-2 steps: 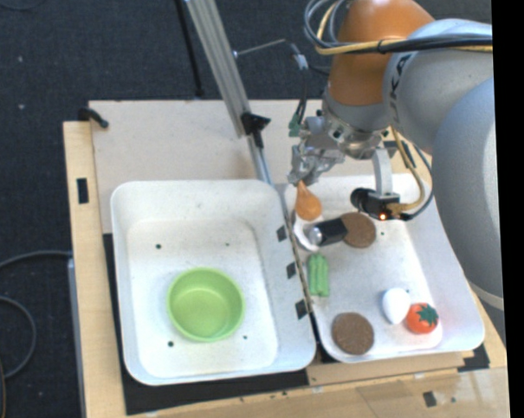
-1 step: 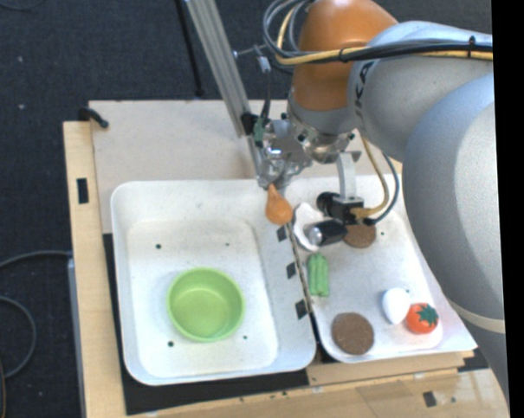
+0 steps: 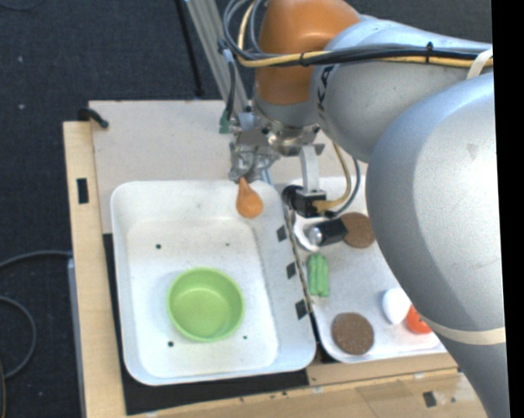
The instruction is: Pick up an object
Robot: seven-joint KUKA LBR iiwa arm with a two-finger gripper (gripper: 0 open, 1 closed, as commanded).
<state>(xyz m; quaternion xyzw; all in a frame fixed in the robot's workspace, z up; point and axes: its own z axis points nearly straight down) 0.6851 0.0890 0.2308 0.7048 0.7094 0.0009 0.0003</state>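
Hand [image 3: 248, 173] of the grey arm hung over the far rim of the left bin [image 3: 125, 253], its two digits pressed in on the narrow top of an orange-brown teardrop piece [image 3: 249, 202], which dangled straight beneath it with its fat end down, just above the white floor at the bin's back edge. Just beside the hand, to the right in the view and a little toward the camera, the shared wall between the two bins ran down the frame. Past that wall, in the right bin [image 3: 377, 353], a brown disc [image 3: 359, 230] lay near the hand on the right, partly behind the arm. Further toward the camera, a green oblong piece [image 3: 318, 276] lay lengthwise along the dividing wall. Well apart from the hand, toward the camera and to its left, a green bowl [image 3: 205, 303] stood upright in the left bin, mouth up. Farthest from the hand, at the near end of the right bin, a second brown disc [image 3: 352, 332] lay flat, with a white lump [image 3: 394, 305] and an orange-red piece [image 3: 417, 321] just beside it, both tucked against the arm's grey bulk. Pale tabletop [image 3: 155, 139] showed behind the hand, beyond the bins.
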